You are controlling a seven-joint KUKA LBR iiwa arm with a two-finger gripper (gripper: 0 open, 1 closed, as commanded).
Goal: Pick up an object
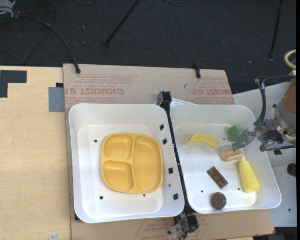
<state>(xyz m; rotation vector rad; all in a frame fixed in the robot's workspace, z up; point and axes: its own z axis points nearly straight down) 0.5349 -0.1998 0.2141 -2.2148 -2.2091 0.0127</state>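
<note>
— Where's the gripper (238, 145)?
— Over the right bin (200, 115), holding nothing, right above the tan block (232, 155); how wide it's set I can't tell
— And the block's long axis?
— Roughly left-right, the gripper touching or nearly so

The two bins — left bin (85, 134) and right bin (200, 119) — are looking like smooth white plastic with a slight sheen. The yellow divided plate (132, 162) is showing as smooth moulded plastic, faintly glossy. The banana (202, 140), the corn cob (248, 176) and the green ball (235, 132) are reading as plastic toys. The chocolate bar (217, 177) and the brown round piece (218, 200) are appearing matt. Beneath the bins, printed cardboard (115, 86) is lying flat and dull — beside it the bench (25, 164) is looking like pale wood-grain laminate. The gripper (247, 139) is appearing as grey metal.
</note>
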